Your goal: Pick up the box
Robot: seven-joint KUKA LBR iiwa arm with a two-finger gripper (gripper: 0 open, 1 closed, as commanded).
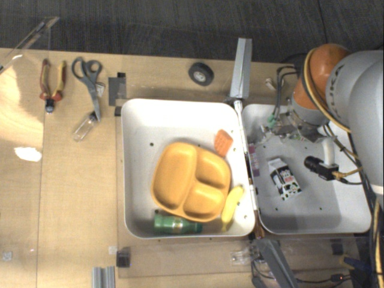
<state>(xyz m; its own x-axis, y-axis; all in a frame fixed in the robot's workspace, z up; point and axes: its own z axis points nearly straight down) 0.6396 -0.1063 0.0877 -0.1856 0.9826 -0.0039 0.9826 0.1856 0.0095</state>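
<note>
Partly arm-hidden right bin, box visible

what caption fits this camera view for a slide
Arm over the right bin holding a small box.

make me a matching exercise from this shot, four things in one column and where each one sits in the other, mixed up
Things:
1. box
2. yellow tray
3. scissors
4. green bottle

Places:
a. on the bench, left of both bins
b. middle of the left bin
c. right bin, on its floor
d. along the left bin's near wall, partly under the tray

Pairs: 1-c, 2-b, 3-a, 4-d
</note>
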